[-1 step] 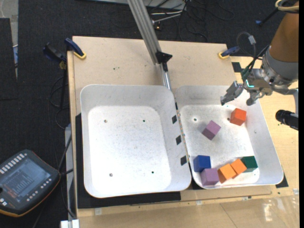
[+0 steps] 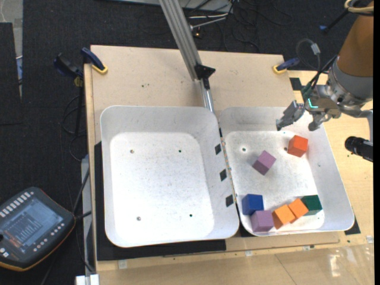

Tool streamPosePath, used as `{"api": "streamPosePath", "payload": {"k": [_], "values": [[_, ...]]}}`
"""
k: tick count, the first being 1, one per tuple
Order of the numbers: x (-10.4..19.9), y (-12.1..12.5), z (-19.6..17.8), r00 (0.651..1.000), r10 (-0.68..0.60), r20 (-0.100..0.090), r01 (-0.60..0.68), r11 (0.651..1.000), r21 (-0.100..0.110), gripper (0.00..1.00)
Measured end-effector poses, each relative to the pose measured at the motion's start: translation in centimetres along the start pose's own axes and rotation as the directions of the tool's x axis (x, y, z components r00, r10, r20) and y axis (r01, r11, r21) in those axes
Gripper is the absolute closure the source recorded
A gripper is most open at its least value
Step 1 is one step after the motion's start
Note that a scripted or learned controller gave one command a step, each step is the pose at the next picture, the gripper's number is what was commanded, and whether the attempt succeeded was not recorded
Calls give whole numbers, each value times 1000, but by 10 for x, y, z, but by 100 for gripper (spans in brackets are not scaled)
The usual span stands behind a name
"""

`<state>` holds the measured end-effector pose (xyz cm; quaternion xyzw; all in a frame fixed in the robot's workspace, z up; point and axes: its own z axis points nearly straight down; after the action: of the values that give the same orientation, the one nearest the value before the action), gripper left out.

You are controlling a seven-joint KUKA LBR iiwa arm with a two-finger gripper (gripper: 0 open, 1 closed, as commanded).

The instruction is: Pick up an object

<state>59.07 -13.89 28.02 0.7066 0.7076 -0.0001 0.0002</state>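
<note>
I read bins (image 2: pixel 160 123) as white matt plastic, speckled | bench (image 2: pixel 148 76) as pale bare wood, matt | blocks (image 2: pixel 285 214) as matt, smooth | pole (image 2: pixel 178 28), upper middle, as brushed metal

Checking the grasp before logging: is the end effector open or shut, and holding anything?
Open and holding nothing: the end effector has its two fingers spread apart above the right white bin, with the orange cube lying below them.

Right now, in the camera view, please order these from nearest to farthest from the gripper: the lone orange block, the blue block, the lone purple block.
Measured from the gripper:
1. Lone orange block, just below the gripper, at the right bin's upper right.
2. Lone purple block, mid-bin, lower left of the gripper.
3. Blue block, near the bin's lower left edge.
</note>
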Motion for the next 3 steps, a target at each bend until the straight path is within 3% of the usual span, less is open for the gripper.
{"api": "streamPosePath", "payload": {"k": [3], "values": [[4,5,180,1000,2,-1,-2,1000,5,0]]}}
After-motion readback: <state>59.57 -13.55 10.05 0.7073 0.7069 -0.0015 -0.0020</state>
